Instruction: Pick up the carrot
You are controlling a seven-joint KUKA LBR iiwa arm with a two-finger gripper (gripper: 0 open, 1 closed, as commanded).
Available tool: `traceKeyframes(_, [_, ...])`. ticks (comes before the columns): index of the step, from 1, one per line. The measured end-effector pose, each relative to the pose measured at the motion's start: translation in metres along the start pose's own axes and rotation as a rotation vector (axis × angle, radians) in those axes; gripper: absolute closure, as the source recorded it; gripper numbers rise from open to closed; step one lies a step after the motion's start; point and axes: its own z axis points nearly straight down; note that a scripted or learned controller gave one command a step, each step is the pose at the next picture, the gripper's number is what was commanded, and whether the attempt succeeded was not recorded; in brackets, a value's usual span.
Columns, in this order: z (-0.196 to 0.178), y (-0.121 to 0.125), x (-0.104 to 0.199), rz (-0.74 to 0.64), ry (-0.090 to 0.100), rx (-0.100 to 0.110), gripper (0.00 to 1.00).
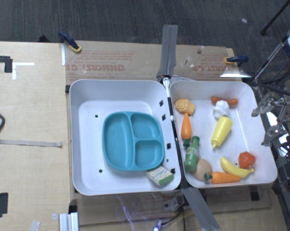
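Just the overhead view to go on, so here's what you've got. The carrot (185, 126) is in the right bin (251, 93), lying lengthwise close to the wall shared with the left bin (80, 143). It sits just below a tan waffle-looking toy (184, 106) and just above the green bottle (191, 153).

Heads up: there's a second orange piece (225, 177) along the near wall that also reads as a carrot, green cap and all, wedged between a brown round toy (201, 169) and the banana (235, 167). I'd guess either one counts, but the view isn't sharp enough to be sure.

The gripper (272, 121) hangs over the right bin's outer rim, well apart from both, with nothing in it that you can see. Honestly can't tell if it's released or clenched; it's just a tangle of metal at that edge.

My read is you're parked clear so the camera sees the whole bin. The grab hasn't started, and the wall-hugging spot means a tight approach.

The teal plate (133, 141) and sponge (160, 176) in the left bin don't matter here.
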Motion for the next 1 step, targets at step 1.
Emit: traceKeyframes(1, [0.0835, 0.0513, 0.019, 0.026, 0.0, 0.0, 0.0])
